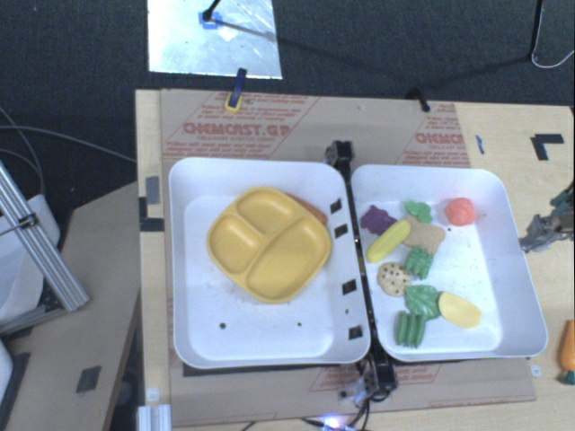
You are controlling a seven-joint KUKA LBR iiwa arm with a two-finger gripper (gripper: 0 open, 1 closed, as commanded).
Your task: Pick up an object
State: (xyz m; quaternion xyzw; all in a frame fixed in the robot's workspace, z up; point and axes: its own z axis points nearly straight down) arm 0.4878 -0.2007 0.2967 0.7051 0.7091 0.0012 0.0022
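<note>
"CHEMCAST" is printed in red, mirrored, on the brown sheet [269, 124] beneath the bins

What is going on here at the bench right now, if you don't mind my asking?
A robot arm is set to pick an object from two white bins. Its gripper sits at the right edge of the right bin, outside the pile and holding nothing that I can see. That bin holds toy food, including a red ball, a yellow banana and a cookie. The left bin holds a yellow divided plate.

yellow plate [268, 243], white bins [193, 330] — red ball [460, 211], purple grapes [377, 218]
</note>
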